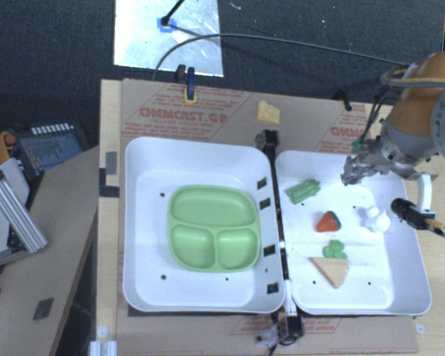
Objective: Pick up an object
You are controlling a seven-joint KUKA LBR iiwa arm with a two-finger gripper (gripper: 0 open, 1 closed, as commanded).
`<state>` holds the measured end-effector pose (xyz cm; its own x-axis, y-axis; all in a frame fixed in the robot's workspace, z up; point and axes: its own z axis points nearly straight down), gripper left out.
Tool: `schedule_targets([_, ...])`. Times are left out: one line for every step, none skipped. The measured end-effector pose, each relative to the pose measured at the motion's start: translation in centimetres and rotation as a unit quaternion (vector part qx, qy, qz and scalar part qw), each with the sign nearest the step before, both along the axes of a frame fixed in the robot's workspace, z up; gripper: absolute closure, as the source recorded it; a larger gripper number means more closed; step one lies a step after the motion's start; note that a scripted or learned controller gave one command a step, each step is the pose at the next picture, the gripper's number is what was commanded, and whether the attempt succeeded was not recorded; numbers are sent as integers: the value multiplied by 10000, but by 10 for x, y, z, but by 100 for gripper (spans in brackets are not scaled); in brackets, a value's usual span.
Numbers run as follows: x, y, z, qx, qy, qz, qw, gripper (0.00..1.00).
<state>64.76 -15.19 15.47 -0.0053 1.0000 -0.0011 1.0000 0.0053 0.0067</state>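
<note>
Fingers point(354, 173) low over the right bin point(414, 291), their gap too blurred to tell, nothing visibly held. Green toy point(302, 190) just beside, strawberry point(327, 221) and white piece point(374, 218) slightly farther. Likely to close on bare floor between them.

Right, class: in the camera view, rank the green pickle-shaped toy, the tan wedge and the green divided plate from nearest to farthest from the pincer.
1. Green pickle-shaped toy, to the left of the pincer in the right bin.
2. Tan wedge, near that bin's front edge.
3. Green divided plate, across in the left bin.
</note>
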Motion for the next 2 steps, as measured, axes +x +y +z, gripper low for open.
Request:
schedule_targets([9,6,50,-1,2,2,10000,100])
schedule_targets([10,6,103,-1,3,4,10000,100])
